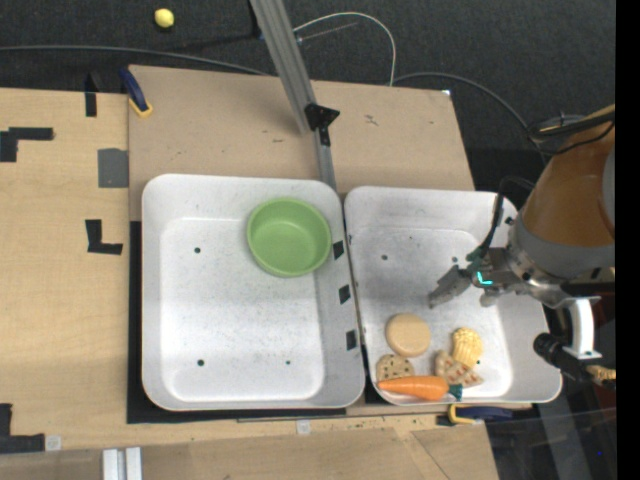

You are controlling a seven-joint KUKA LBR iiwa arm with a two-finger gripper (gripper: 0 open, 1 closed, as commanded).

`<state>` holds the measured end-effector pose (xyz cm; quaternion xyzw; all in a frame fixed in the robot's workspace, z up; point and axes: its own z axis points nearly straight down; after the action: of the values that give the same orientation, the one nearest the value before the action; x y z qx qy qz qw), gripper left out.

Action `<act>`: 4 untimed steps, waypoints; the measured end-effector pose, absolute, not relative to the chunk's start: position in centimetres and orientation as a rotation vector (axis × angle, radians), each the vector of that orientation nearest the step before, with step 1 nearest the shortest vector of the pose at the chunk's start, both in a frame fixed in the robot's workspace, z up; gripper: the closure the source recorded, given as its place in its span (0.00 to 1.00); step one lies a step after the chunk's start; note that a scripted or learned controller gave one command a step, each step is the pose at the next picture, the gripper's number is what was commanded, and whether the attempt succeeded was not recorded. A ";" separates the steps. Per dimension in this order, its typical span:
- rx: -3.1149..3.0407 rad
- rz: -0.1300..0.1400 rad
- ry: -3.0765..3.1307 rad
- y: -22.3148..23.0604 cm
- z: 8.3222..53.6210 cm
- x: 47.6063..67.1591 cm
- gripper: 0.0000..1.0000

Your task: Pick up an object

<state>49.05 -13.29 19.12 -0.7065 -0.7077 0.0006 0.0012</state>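
Worktop: pale brown board carrying two shallow white bins side by side.
Left bin: holds a green bowl at its far right corner; upright, mouth up.
Right bin: toy food clustered at its near edge; a round tan biscuit-like piece; a yellow corn cob just right of it; an orange carrot lying along the near wall; a small brown cookie-like piece touching the carrot's left end.
Pincer: hangs over the right bin, far of the food cluster and apart from it; whether it is apart or together I cannot tell; nothing visible in it.
Arm: grey and orange, reaching in from the right.
Likely target: the round tan piece, nearest the pincer and least crowded.
Handling, by judgement: probably light, stiff plastic, smooth and a little slippery; not fragile.
Where to grip: across the round piece's rim; the carrot across its mid-length, though the near wall crowds it; the corn across its narrow width.
Risk: neighbours touching, so one may be nudged.
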 end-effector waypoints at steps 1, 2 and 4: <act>-2.216 0.007 -2.218 -13.7 13.6 49.8 0.00; -2.219 -0.006 -2.221 -13.6 9.2 50.0 0.00; -2.221 -0.001 -2.224 -13.7 14.5 50.4 1.00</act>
<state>50.36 -13.69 14.55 -0.7066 -0.7076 -0.0004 -0.0008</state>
